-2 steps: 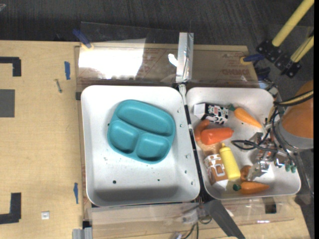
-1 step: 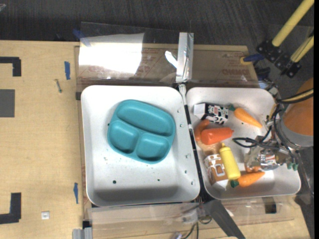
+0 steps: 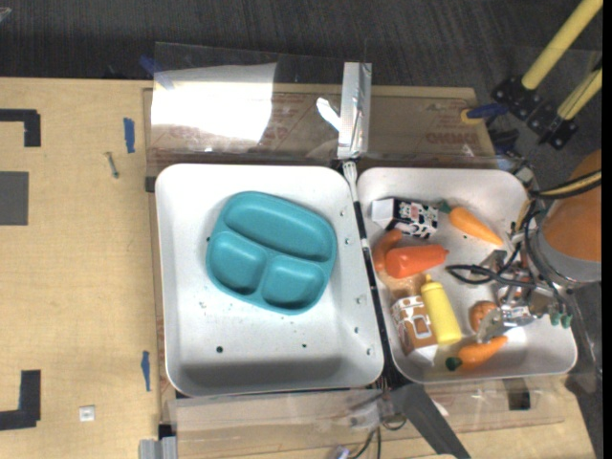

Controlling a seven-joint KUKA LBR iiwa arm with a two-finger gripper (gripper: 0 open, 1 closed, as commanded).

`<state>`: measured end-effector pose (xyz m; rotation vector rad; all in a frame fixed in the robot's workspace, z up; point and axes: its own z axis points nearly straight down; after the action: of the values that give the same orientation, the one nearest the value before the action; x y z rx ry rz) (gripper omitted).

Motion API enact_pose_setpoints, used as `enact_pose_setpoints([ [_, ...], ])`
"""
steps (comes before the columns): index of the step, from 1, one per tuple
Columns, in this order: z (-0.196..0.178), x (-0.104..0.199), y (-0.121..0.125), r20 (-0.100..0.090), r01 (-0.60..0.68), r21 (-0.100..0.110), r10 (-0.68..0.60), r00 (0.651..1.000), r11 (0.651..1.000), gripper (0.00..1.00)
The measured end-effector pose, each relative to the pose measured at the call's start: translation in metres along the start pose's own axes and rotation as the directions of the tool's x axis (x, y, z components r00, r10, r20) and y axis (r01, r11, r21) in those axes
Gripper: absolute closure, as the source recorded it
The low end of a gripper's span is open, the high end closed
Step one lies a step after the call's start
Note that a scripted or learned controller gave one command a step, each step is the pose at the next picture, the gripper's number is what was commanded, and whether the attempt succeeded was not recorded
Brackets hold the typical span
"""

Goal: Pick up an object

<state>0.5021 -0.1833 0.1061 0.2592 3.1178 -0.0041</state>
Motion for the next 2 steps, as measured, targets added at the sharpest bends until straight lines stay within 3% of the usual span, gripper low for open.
enact_pose_setpoints([
  [1, 0.0174, 0.0118, -0.0391, -0.001, 0.019, -0.003, -0.019, 1.000, 1.000, 0.00],
  [2, 0.0105, 0.0135, -0.0425, -0.003, 0.296, -0.002, -0.296, 0.955, 0.955, 0.00],
])
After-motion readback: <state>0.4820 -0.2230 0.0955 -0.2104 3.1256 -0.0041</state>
